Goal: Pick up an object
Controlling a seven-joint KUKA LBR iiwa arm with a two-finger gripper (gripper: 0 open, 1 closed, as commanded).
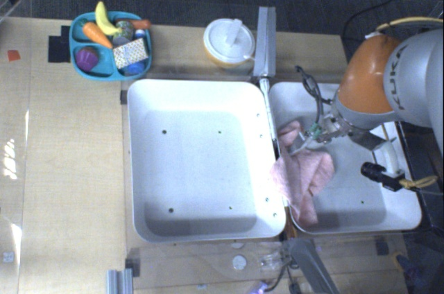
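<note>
The right bin holds a pink cloth, bunched directly under the hand and draped over the bin's left wall. The left bin lies beyond it. The arm reaches down from the right; I cannot tell how the hand stands or whether it grips the cloth.

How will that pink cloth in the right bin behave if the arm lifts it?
The pink cloth lies crumpled and draped over the wall of the right bin, so it is probably floppy and will sag and hang down when raised. It looks thin, so likely light. Its loose folds may slip, or snag on the divider as it rises.
</note>
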